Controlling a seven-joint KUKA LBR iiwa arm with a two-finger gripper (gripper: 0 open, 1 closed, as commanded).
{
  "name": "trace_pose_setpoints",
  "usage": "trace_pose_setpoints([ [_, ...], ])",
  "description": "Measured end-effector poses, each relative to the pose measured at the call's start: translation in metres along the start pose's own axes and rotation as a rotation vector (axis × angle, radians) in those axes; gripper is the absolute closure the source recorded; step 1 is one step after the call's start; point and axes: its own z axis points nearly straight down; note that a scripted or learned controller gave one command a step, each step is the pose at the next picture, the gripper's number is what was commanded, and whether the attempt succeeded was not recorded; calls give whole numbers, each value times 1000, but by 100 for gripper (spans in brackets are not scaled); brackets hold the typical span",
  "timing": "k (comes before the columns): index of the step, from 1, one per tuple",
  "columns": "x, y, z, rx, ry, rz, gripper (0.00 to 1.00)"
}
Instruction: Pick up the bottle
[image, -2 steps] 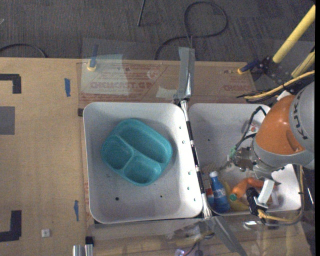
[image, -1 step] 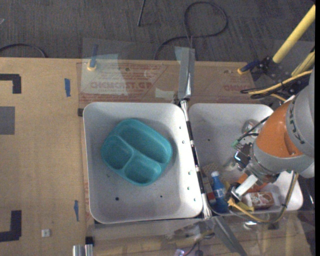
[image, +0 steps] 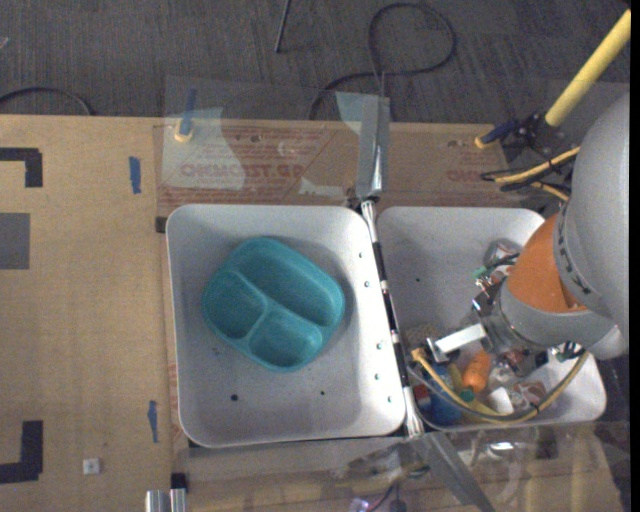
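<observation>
Two shallow white bins sit side by side on the bench, and the action is in the right bin (image: 440, 240), in the lower right of the frame. The arm (image: 600, 230) comes in from the right edge, its orange band just above the wrist, and its gripper (image: 497, 352) is down among the clutter in the lower part of that bin. The wrist covers most of the gripper, so I cannot tell whether it is open or closed, or whether it grips anything.

The bottle (image: 478, 372) appears to be the small orange item just below and left of the gripper, very near it; contact cannot be made out. Its long axis seems to run from upper right to lower left in the frame, nearly top to bottom, though little of it shows and which end is the neck is unclear.

Room around it is tight. A yellow cable (image: 445, 388) loops past its left and lower sides, a blue object (image: 438, 406) lies at the bin's lower left corner, and pale items (image: 520, 398) crowd its right. The bin's lower rim is close below and the shared wall lies to the left. The upper half of the right bin floor is bare. The left bin (image: 190, 300) holds a teal divided plate (image: 274, 302), well apart from the gripper.
</observation>
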Motion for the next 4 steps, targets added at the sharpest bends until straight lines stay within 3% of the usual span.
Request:
trace_pose_setpoints([
  [1, -4, 20, -2, 11, 7, 186, 0],
  [2, 42, -32, -92, 17, -30, 202, 0],
  [3, 63, -97, -92, 19, -31, 152, 0],
  [4, 70, -130, -62, -13, 12, 159, 0],
])
